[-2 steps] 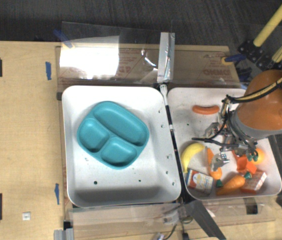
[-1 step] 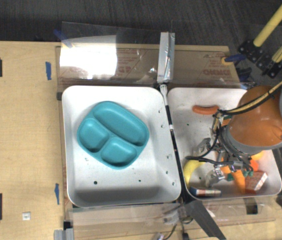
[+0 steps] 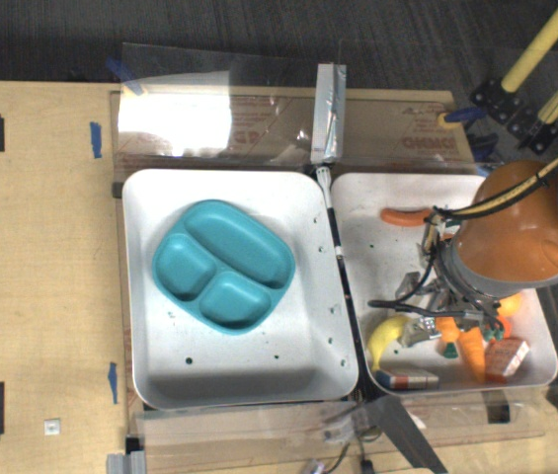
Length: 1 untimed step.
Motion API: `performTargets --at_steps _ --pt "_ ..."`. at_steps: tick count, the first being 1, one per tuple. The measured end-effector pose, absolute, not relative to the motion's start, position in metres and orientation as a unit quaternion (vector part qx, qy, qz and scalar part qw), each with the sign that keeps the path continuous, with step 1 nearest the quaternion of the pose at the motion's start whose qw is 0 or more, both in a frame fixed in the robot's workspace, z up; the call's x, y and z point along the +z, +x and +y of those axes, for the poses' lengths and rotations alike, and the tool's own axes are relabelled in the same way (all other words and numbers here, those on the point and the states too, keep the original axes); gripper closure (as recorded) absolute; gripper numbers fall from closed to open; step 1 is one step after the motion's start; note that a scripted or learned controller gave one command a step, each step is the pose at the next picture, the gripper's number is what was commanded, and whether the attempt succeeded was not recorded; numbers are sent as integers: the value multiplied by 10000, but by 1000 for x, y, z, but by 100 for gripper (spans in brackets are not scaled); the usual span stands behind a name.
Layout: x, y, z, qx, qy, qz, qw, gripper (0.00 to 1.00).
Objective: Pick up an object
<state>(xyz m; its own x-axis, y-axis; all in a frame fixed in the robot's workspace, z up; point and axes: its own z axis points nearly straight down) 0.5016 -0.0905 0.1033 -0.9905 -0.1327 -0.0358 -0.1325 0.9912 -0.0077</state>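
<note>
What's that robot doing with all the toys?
The robot arm is reaching down into the right bin, where small things lie: a yellow banana, an orange carrot, a marker and a small box. Its gripper is low beside the banana. The left bin holds a blue divided plate. Nothing looks picked up yet.

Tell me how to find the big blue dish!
Look at the two white bins side by side and pick the left bin, away from the robot arm. The teal divided plate lies in its middle, tilted a bit. It has three compartments, and it is far bigger than the small toys heaped in the right bin.
</note>
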Motion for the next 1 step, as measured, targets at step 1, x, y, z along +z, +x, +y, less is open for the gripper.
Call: performTargets --at_steps 1 --pt "266 524 -113 -21 -816 9966 83 100"
